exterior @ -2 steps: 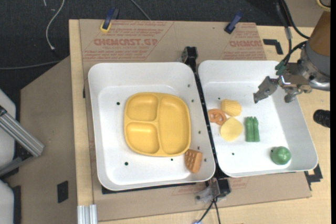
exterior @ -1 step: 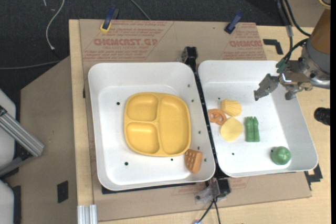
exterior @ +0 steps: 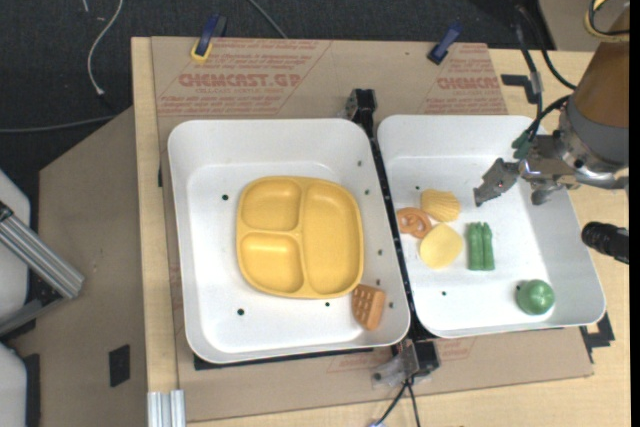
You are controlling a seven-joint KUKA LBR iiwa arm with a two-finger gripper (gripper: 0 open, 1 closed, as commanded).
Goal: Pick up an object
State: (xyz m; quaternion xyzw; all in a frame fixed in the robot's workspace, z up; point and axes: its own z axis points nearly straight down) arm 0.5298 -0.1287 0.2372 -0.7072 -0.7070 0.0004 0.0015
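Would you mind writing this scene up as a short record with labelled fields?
left bin: yellow divided plate; waffle piece near its front right corner
right bin: yellow shell-like piece, orange ring, pale yellow round piece, green ridged piece, green ball
end effector: over the right bin's upper right part, open, nothing between its fingers
nearest item to end effector: yellow shell-like piece, apart from it
task state: nothing picked up yet
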